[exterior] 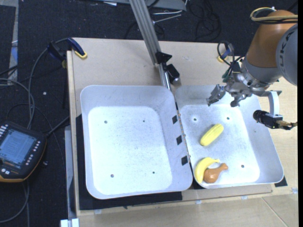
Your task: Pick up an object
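Pincer (222, 97) — above 2 yellow toys (211, 134)

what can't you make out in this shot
- Gripper, camera view: too small and dark to tell how it is set.
- Banana: partly covered by the orange drumstick-shaped toy.
- Arm: cut off by the right edge.
- Right bin: small black marks too tiny to identify.

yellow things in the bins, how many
2, both in the right bin: a yellow oblong piece mid-bin, and a banana at the near edge, touching an orange-brown drumstick-like toy.
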### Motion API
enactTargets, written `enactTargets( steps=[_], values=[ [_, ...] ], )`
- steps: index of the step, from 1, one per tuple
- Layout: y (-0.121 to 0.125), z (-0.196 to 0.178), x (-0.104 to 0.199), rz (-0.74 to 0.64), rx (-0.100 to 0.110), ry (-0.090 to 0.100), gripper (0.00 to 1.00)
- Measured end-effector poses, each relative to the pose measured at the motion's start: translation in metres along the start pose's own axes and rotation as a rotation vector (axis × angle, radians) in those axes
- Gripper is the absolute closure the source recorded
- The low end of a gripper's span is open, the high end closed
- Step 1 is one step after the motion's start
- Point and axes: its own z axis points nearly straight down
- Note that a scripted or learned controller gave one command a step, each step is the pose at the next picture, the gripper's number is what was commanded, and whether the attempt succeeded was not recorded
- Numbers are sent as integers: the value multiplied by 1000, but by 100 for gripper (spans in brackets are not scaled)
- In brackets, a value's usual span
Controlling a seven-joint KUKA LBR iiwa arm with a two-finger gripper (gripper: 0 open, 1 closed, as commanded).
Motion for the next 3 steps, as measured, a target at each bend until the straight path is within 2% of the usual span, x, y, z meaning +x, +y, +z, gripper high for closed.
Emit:
enactTargets(
  steps=[2,3],
  values=[
    [-2,96,-2,0,0,0,0],
    [0,82,-2,0,-6,-1,100]
  ],
)
